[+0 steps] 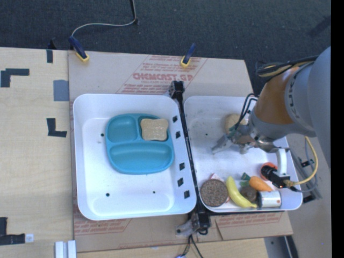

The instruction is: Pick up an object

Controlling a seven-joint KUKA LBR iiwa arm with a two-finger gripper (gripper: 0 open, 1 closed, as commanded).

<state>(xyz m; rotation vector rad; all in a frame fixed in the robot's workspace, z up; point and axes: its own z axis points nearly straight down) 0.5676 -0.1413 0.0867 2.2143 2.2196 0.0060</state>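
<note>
The arm (301, 98) is cut off at the right edge and partly hides a tan object (232, 121) beside the claw (224, 143).

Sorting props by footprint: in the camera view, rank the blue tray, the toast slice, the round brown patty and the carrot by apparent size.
Largest to smallest:
1. blue tray
2. toast slice
3. round brown patty, close to the toast, so unsure
4. carrot
</note>
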